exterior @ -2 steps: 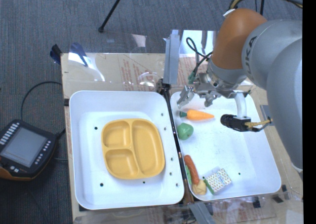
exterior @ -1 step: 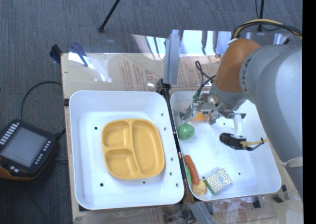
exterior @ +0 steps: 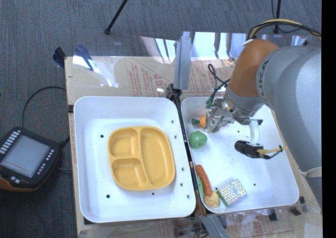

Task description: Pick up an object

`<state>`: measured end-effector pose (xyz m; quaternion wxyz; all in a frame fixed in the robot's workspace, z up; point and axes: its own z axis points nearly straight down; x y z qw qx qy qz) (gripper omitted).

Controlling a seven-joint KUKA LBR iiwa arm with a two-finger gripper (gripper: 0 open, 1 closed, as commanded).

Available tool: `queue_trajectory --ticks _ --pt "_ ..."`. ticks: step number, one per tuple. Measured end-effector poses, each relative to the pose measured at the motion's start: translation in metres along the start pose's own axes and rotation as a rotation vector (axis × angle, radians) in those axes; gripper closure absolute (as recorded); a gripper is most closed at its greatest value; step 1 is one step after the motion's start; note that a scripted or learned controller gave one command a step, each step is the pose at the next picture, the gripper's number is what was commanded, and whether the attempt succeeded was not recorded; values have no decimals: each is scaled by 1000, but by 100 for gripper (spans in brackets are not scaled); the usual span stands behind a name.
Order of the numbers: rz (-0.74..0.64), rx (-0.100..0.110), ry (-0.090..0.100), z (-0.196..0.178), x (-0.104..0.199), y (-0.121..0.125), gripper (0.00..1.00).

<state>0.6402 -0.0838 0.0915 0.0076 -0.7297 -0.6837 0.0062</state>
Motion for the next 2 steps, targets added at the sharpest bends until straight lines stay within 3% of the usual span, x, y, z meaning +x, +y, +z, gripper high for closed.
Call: queue_trajectory --ticks 1,2 --pt "-1 1 0 0 0 0 0" --pt "-183 -10 -1 -2 6 2 0"
